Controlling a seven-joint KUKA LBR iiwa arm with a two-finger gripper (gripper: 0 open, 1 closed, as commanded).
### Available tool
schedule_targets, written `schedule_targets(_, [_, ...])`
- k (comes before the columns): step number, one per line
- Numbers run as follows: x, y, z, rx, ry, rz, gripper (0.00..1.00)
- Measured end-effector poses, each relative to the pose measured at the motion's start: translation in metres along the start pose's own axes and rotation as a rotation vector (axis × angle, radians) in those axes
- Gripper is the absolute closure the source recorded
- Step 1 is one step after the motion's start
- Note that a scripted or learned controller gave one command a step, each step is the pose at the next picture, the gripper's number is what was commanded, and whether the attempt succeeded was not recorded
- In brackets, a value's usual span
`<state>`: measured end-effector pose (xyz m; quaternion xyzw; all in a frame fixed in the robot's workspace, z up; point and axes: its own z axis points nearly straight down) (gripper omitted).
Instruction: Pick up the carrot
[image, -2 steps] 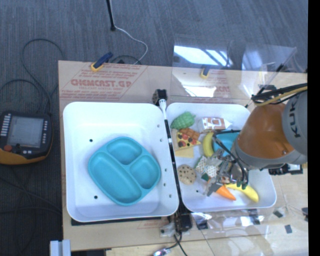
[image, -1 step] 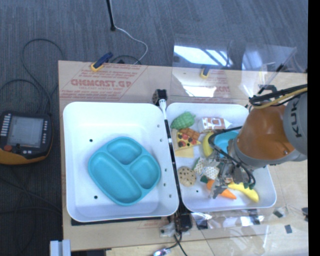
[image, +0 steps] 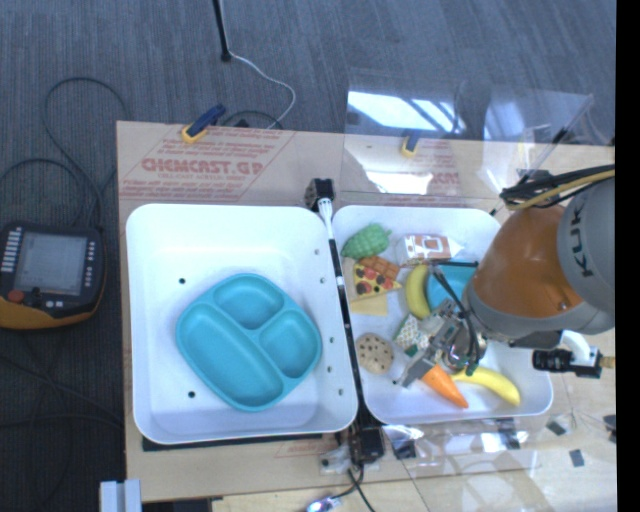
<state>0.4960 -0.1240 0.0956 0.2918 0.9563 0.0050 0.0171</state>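
I had the end effector (image: 428, 362) down over the carrot (image: 445, 386) near the right bin's (image: 520, 408) front edge — grip unreadable, I couldn't tell — carrot not yet lifted.

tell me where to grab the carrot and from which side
Grip the carrot across its thicker middle, coming straight down from above. It lies flat, tapering toward the lower right, with a banana close alongside, so the pincer should close across its width, not along it.
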Motion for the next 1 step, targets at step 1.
schedule_targets(1, [-0.0052,0.0009,-0.0129,-0.002,-0.012,0.002,1.00])
